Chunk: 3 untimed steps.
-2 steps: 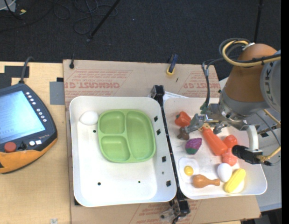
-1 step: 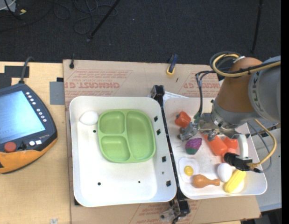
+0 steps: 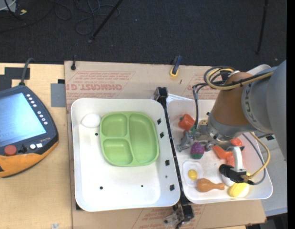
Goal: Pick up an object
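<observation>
Currently lowered into right bin [image 3: 266, 187], gripper [image 3: 191, 141] beside purple toy [image 3: 198, 150], likely lining up; finger state impossible to tell.

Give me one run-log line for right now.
tool: low in right bin | nearest: purple toy | grasp: unconfirmed | green tray: left bin

Glossy green plastic tray [image 3: 128, 139], smooth white bins [image 3: 119, 185]
</observation>
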Motion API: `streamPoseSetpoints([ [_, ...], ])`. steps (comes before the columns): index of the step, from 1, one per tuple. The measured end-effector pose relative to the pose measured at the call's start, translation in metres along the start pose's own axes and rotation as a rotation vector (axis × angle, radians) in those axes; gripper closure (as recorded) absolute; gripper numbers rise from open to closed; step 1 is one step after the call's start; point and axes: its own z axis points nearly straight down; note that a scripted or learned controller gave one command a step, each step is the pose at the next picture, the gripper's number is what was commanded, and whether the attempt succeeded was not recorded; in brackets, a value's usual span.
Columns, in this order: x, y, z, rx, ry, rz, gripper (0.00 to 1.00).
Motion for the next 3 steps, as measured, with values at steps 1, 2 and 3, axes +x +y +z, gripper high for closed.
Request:
streamPoseSetpoints([
  [1, -0.003, 0.0, -0.013, -0.002, 0.0, 0.007, 1.0],
  [2, -0.013, -0.004, -0.071, -0.011, -0.003, 0.008, 1.0],
  [3, -0.019, -0.007, -0.133, -0.012, -0.003, 0.006, 1.0],
])
